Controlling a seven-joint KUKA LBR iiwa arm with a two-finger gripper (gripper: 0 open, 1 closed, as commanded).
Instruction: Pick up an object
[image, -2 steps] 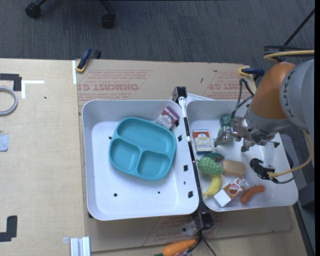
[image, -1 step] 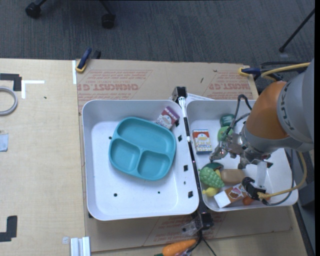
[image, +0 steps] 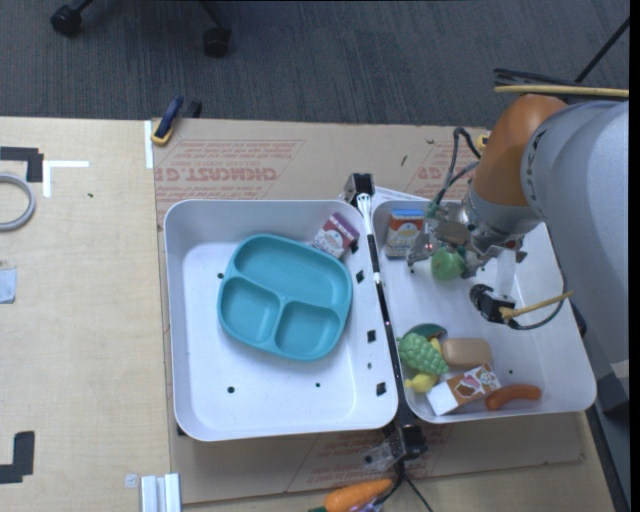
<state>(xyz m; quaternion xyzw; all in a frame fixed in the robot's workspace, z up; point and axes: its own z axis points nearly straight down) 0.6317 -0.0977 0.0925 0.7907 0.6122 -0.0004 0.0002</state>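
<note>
In the right bin, near its far end, the claw sits down over a small green ball; whether it is clenched on it I cannot tell. The ball looks light, smooth and round, likely to roll or squirt out, so pinch it squarely across its middle
</note>
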